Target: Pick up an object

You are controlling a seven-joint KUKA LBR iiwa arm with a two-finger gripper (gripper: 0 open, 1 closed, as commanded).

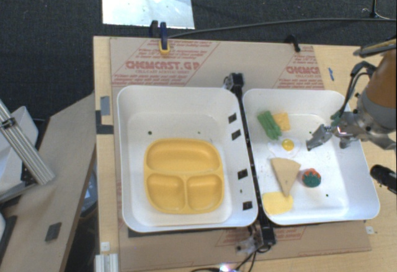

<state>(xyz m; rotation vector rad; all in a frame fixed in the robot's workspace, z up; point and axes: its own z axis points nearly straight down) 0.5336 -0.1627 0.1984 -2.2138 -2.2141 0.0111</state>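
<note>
**Small toy foods wait in the right bin; claw hangs beside them with nothing in it**

Nearest the camera, at the front edge of the right bin [366,206], lies a flat pale yellow piece [277,203]. Just behind it rests a tan wedge [286,173], and beside the wedge a small red and green ball [311,178]. Further back from the wedge sit a tiny yellow round [288,144], a green ridged piece [268,124] and a yellow block [282,121] touching it.

The claw [320,138] hangs right of the yellow round. Its dark fingers look slightly parted, with nothing between them, though they are small and hard to read.

All the pieces look light and stiff, probably smooth plastic that may slip. The wedge seems the easiest take: pinch it across its two straight sides. The left bin holds a yellow divided tray [183,175].
</note>
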